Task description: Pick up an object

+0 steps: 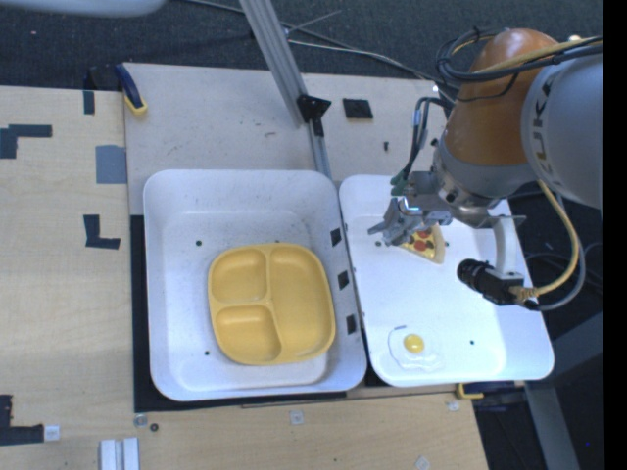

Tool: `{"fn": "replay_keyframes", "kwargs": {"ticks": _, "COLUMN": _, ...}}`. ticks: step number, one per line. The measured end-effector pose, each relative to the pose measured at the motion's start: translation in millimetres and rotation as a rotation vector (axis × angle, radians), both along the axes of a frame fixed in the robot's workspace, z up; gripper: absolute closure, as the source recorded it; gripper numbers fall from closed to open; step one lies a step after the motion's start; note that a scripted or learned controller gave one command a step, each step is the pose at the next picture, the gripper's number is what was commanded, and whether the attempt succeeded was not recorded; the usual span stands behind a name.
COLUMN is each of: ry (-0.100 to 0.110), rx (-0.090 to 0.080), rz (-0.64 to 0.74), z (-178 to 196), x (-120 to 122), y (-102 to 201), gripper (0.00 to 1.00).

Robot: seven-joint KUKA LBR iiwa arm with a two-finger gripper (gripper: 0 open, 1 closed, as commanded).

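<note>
- Hovering low over the right bin (pixel 509 346), hand (pixel 409 225) at the bin's far-left part, just inside the wall shared with the left bin (pixel 167 262).
- Lying right under and just right of the hand: pizza slice toy (pixel 425 246), touching or nearly touching the metal fingertips; cannot tell whether contact is made.
- Pointing roughly from the bin's far edge toward its near-right: long axis of the slice, wedge-shaped, tan crust edge, red topping with yellow spots.
- Partly hidden by the hand, so full outline of the slice not readable.
- Spread somewhat apart, the fingers, dark and metallic, angled down-left; nothing seen held between them, so judged open and empty, though the gap is hard to read at this slant.
- Coming move judged to turn on a small shift of the hand toward the bin's right side and a drop straight down, fingers straddling the slice across its narrow width.
- Resting well apart from the slice, toward the near edge of the right bin: fried egg toy (pixel 412 349), flat white with yellow yolk; a second candidate, but farther from the hand.
- Sitting in the left bin, across the shared wall: yellow divided plate (pixel 271 302), three compartments, far from the hand's reach line.
- Risk judged: flat slice lying flush on the bin floor, fingertips likely to slide over it rather than catch an edge.
</note>
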State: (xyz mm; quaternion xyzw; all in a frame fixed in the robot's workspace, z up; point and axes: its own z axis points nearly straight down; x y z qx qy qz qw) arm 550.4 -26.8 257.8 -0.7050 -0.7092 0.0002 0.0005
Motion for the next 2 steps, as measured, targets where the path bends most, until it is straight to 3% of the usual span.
{"fn": "replay_keyframes", "kwargs": {"ticks": 1, "ry": 0.001, "rx": 0.000, "rz": 0.000, "z": -9.1, "x": 17.6, "y": 43.2, "gripper": 1.00}}
{"fn": "replay_keyframes", "kwargs": {"ticks": 2, "ry": 0.003, "rx": -0.001, "rz": 0.000, "z": -28.8, "x": 16.8, "y": 95.4, "gripper": 1.00}}
